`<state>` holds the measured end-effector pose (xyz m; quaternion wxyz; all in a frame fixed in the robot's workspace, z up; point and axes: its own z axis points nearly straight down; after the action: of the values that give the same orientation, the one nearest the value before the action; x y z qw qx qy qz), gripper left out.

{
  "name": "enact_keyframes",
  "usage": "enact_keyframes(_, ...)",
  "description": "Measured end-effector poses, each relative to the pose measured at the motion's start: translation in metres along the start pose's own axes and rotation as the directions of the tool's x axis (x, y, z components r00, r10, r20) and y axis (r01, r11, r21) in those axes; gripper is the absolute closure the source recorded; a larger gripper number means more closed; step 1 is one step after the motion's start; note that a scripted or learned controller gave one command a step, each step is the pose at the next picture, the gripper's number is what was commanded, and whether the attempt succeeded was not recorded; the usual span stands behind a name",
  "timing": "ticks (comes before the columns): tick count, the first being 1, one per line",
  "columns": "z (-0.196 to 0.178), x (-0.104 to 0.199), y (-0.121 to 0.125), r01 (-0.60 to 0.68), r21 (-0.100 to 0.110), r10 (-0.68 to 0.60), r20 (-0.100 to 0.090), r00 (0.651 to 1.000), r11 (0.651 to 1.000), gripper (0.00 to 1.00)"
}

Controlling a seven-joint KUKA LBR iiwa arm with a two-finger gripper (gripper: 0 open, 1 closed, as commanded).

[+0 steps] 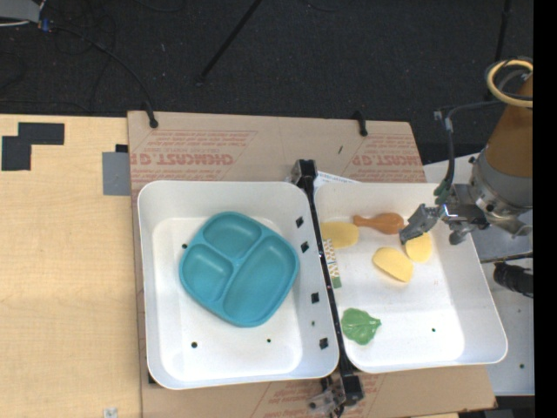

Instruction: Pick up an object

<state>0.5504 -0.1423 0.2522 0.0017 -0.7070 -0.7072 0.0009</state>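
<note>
My gripper hangs over the back right part of the right bin. Its two fingers stand apart, open, and I see nothing between them. One fingertip is just right of a brown drumstick-shaped piece. A small yellow piece lies right under that fingertip, with a larger yellow piece beside it. A third yellow piece lies near the bin's left wall. A green leaf-shaped piece rests at the front left of this bin.
A teal divided plate lies in the left bin. A black clamped divider runs between the two bins. The arm's grey and orange wrist stands over the right bin's right rim.
</note>
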Motion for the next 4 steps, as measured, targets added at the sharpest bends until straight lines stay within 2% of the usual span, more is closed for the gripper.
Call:
enact_keyframes(2,0.116,-0.016,0.001,-0.001,0.005,0.001,-0.001,1.000,1.000,0.00)
enact_keyframes(3,0.167,-0.015,0.000,-0.001,0.000,0.001,0.000,1.000,1.000,0.00)
enact_keyframes(4,0.154,-0.017,0.001,-0.004,-0.001,0.004,0.000,1.000,1.000,1.00)
